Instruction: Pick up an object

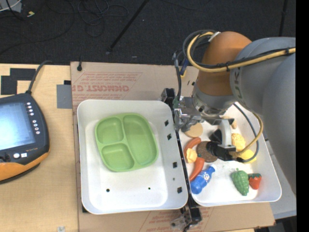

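My gripper (192, 119) hangs under the orange-banded wrist over the upper left part of the right bin (270, 187). Just below it lie a tan round biscuit (196, 129) and a red sausage (193, 143). Close by are a small yellow piece (191, 154), a dark brown cookie (206, 152), an orange carrot (198, 167) and a blue bottle (203, 178). A yellow corn piece (237, 140) and a yellow lemon (247, 154) lie further right. At the front right sit a green vegetable (240, 182) and a red fruit (255, 180).
The left bin (125, 197) holds a green divided plate (126, 142). A teach pendant (19, 132) with a screen lies on the bench at the far left. The arm's bulk covers the right bin's back right corner.
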Tool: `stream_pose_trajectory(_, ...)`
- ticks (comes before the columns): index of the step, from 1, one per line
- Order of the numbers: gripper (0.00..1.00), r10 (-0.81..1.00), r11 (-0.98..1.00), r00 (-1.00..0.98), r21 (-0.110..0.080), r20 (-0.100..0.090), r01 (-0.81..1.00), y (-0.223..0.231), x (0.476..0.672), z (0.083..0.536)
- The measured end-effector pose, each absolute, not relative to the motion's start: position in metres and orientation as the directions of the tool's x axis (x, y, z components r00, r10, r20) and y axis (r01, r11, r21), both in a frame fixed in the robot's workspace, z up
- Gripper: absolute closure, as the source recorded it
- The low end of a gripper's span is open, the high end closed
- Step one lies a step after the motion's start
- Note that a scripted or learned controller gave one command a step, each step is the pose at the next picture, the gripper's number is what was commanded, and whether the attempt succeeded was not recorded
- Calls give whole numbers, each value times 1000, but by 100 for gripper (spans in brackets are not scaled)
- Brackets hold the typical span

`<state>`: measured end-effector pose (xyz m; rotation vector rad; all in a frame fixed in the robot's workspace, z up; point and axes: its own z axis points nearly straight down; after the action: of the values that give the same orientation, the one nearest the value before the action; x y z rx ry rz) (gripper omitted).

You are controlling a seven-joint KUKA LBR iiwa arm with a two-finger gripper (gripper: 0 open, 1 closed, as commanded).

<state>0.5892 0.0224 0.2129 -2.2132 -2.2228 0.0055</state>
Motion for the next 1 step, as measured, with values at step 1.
stream_pose_trajectory(1, 100, 1000, 2, -2, -6, 0, 1000, 39, 598, 230)
